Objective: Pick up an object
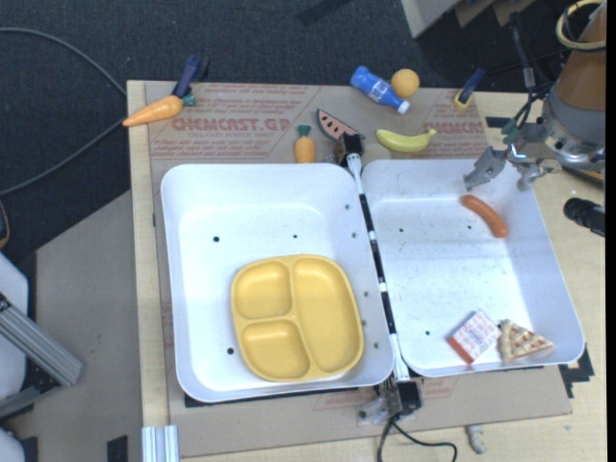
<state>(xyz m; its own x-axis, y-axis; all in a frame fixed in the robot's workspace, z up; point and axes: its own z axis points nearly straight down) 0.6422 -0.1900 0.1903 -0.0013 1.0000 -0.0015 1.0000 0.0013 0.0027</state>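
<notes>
The gripper (508, 165) hangs at the far edge of the right bin (539, 287), its two fingers spread apart with nothing between them, just beyond a toy sausage (484, 215) lying near that bin's far right corner. A small red packet (474, 337) and a pizza slice (523, 342) sit at the near right corner. Nothing is lifted yet, so judging from this, the whole pick remains to be done.

Grey arm (577, 128), orange band (587, 80), metallic two-finger gripper (507, 168), black cables.

Dark carpet floor (77, 123) around wooden bench (141, 258)
</notes>
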